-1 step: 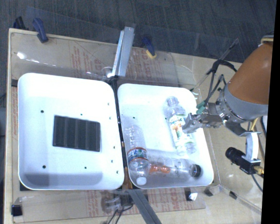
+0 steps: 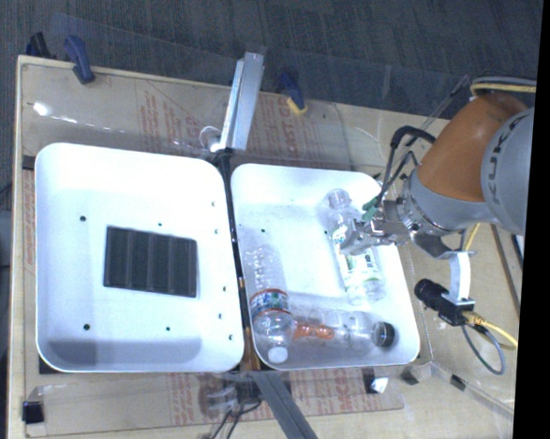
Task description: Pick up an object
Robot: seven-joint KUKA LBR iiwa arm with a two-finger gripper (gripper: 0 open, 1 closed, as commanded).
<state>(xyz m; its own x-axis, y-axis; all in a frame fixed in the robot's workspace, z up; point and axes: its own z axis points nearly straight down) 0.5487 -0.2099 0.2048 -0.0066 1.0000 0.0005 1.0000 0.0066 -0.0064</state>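
Three clear plastic bottles lie in the right bin (image 2: pixel 301 189). One with a green-printed label (image 2: pixel 358 263) runs along the bin's right side, its cap end toward the back. My gripper (image 2: pixel 366 230) is down over this bottle's upper part, reaching in from the right. A second bottle with a red and blue label (image 2: pixel 267 302) lies along the bin's left wall. The third, with an orange label and a black cap (image 2: pixel 342 332), lies across the front.
The left bin (image 2: pixel 70 200) holds a flat black ribbed rectangle (image 2: pixel 151 261) in its middle. A metal bar (image 2: pixel 243 99) stands at the back between the bins. Blue clamps (image 2: pixel 79 58) grip the bench's far edge.
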